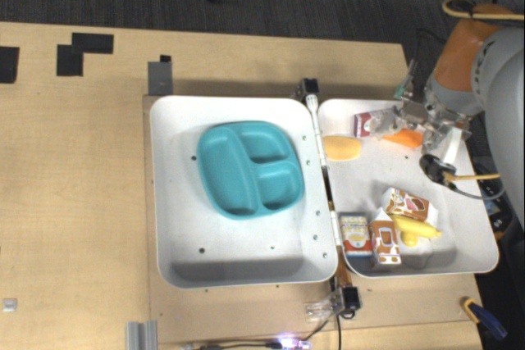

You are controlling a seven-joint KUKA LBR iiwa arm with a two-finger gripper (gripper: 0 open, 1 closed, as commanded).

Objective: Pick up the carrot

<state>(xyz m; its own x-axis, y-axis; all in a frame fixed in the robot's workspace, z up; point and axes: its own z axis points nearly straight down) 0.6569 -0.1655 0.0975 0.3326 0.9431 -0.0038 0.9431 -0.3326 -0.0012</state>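
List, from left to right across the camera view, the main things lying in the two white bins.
teal divided plate → yellow-orange piece → blue carton → banana; further back in the right bin, the carrot lies under the gripper.

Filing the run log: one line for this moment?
arm: over right bin | gripper: at carrot | grasp: unconfirmed | left bin: teal tray

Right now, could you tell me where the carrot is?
The carrot lies at the far end of the right bin, just under the gripper, right of a small maroon packet.
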